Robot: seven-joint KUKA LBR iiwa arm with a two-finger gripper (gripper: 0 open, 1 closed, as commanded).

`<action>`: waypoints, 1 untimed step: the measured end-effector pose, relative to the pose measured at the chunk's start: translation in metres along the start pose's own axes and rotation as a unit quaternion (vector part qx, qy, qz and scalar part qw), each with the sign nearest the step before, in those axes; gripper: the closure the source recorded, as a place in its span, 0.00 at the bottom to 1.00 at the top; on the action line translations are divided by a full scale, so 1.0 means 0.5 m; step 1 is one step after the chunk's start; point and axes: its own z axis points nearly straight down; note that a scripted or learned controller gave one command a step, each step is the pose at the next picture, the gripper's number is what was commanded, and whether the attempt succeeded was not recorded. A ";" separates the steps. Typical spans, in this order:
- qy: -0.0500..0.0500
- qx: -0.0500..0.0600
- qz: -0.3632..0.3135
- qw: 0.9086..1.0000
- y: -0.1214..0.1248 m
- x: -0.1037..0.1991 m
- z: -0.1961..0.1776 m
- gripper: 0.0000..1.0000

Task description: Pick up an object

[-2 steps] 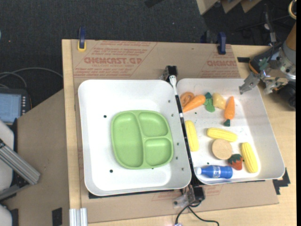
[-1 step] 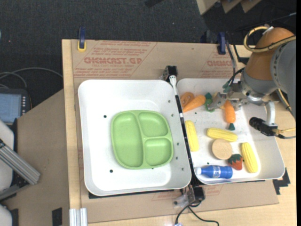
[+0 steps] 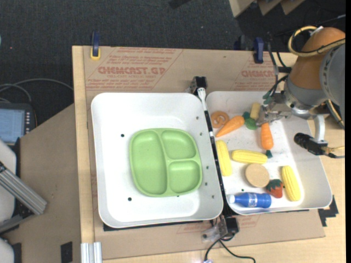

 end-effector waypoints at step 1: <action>-0.003 0.006 0.000 1.000 0.045 0.071 0.014 1.00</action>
